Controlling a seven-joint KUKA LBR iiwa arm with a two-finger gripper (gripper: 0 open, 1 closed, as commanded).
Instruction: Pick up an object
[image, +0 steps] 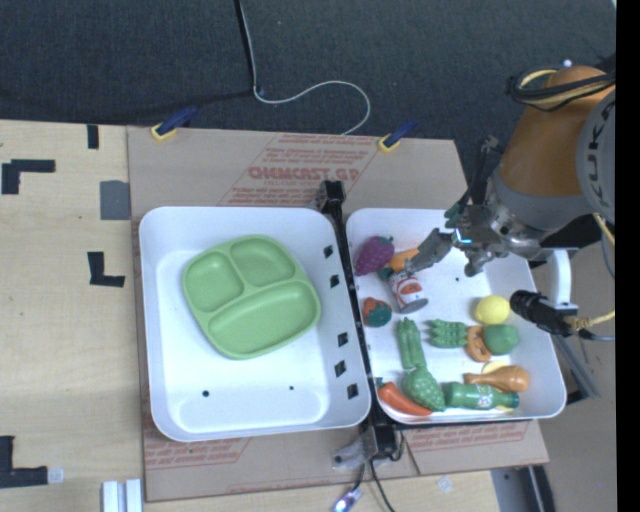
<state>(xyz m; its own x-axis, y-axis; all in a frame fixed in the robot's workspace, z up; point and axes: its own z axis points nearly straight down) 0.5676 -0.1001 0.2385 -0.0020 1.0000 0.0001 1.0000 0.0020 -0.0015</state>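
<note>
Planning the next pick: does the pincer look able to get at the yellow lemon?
Probably yes: the lemon lies uncovered in the right bin, with the pincer above that bin.

Two white bins sit side by side on the table: the left bin (165, 400) and the right bin (545, 395). The left bin holds one green divided plate (250, 295) with three compartments. The right bin holds a heap of toy foods: one purple bunch of grapes (373, 254), one small can (409, 292), one yellow lemon (492, 309), one green round fruit (501, 339), one green pod (410, 343), one orange carrot (397, 399) and one green bottle (480, 397). Several more small pieces lie among them, too jumbled to count surely.
</note>
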